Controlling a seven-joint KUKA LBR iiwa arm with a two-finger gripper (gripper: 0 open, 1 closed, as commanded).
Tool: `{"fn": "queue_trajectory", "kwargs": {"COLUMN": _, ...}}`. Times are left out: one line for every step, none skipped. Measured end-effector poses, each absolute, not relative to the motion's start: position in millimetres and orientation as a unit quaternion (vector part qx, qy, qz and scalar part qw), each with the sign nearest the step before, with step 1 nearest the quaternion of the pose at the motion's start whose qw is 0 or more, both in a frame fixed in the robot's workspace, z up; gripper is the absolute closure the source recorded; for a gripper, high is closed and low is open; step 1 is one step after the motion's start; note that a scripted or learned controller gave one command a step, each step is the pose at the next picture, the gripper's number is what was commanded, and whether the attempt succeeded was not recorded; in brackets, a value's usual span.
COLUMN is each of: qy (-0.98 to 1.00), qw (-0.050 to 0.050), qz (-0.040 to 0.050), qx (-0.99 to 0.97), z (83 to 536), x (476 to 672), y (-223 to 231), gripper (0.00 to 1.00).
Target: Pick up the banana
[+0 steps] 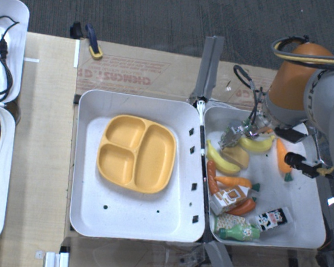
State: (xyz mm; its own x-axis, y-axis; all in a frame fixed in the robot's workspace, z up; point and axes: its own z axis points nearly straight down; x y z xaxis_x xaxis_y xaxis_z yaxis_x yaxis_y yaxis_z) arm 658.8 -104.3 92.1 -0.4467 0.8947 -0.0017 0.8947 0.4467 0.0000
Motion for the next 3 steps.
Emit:
{"fn": "queue_trajectory", "kwargs": {"qy": 0.85, "qw": 0.003, "qz": 0.0003, "qx": 0.526, "z": 103.7, "x": 660.3, "y": -105.2, "gripper": 1.0}}
{"fn": "queue_trajectory", "kwargs": {"qy": 0.789, "qw": 0.0, "qz": -0.0007, "qx": 0.614, "z": 191.6, "x": 603.2, "y": -78.2, "gripper": 1.0}}
{"fn": "queue_trajectory", "kwargs": {"qy": 0.789, "qw": 0.0, "qz": -0.0009, "qx": 0.614, "z": 191.0, "x": 603.0, "y": -78.2, "gripper": 0.0}}
